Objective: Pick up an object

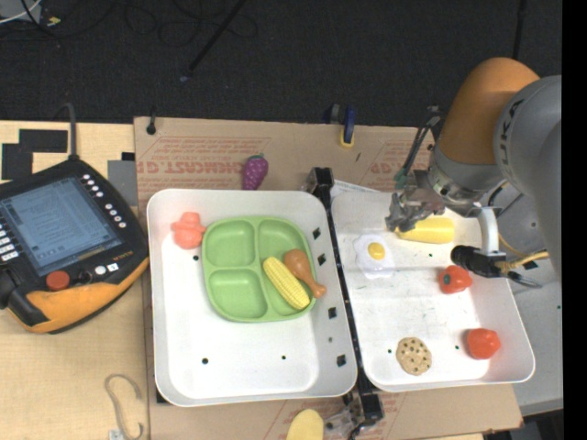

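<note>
Arm (500, 145) enters from the right and reaches down over the back of the right bin (514, 374). Gripper (404, 216) sits low at the left end of a yellow block (429, 231), which lies on the bin floor near the back wall; gripper and block appear to touch, but whether the tool is released or clenched cannot be told, and no object is seen lifted. Also in the right bin: a fried egg (372, 251) just left of the block, a red pepper (454, 280) mid-right, a tomato (482, 342) near the front right corner, and a cookie (414, 356) at the front. The left bin (238, 374) holds a green tray (229, 264) with a corn cob (286, 282) and a drumstick (303, 270) lying touching in its right compartments, and a pink toy (187, 230) just left of the tray. Outside the bins: a purple item (255, 170) behind the left bin, a yellow item (305, 424) at the front edge, and a pendant (60, 236) at far left.
</note>
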Robot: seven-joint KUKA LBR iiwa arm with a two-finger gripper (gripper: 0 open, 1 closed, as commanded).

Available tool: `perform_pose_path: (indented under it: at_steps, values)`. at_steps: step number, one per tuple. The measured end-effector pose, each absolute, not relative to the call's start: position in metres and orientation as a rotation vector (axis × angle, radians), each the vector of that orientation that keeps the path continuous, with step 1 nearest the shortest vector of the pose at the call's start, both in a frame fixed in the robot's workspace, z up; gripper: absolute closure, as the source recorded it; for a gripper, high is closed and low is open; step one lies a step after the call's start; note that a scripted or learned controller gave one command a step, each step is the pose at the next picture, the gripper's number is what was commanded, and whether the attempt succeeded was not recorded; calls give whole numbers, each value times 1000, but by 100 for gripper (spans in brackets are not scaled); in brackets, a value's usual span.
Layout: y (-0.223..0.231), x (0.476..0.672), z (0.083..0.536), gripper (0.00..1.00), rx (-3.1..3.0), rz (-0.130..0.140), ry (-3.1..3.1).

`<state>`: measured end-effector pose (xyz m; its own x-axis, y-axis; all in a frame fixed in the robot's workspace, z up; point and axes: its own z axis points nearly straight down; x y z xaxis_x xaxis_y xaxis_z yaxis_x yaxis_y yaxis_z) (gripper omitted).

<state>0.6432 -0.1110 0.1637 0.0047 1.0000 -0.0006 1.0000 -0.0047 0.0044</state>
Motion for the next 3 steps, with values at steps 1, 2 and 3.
perform_pose_path:
  at_steps: [1, 2, 3]
  values:
    - [-116, 643, 207, 100, 2227, 3, 2213]
    - [-119, 643, 229, 100, 2227, 1, 2216]
    - [-66, 619, 232, 100, 2222, -2, 2227]
